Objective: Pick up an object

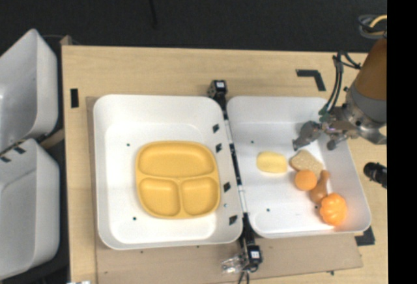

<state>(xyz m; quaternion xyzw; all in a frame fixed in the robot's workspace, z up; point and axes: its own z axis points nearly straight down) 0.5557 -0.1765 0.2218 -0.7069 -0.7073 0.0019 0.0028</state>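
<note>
We see two shallow white plastic bins side by side on a pale wooden bench (pixel 156 71), both smooth and glossy with rounded corners.

The left bin (pixel 111 146) holds a yellow plastic tray (pixel 177 178), a rounded rectangle with one long compartment on its far side and two smaller ones on its near side.

The right bin (pixel 273 217) holds a cluster of small food-shaped items toward its right side. A pale yellow oval piece (pixel 272 163) lies smooth and slightly glossy, just left of a tan speckled wedge (pixel 306 161) that looks like a slice of bread. Just near of the wedge sits a small orange ball (pixel 305 180). To its right a brown lumpy piece (pixel 320 188) runs near-to-far, touching or almost touching an orange pumpkin-shaped item (pixel 333 208) with a ribbed surface, near the bin's right near corner.

The arm reaches in from the right, grey with an orange band. Its pincer (pixel 319 135) sits over the far right part of the right bin, just far of the bread wedge. We note its fingers spread apart, one tip reaching left, with nothing between them. We cannot tell whether a tip touches the wedge.
</note>
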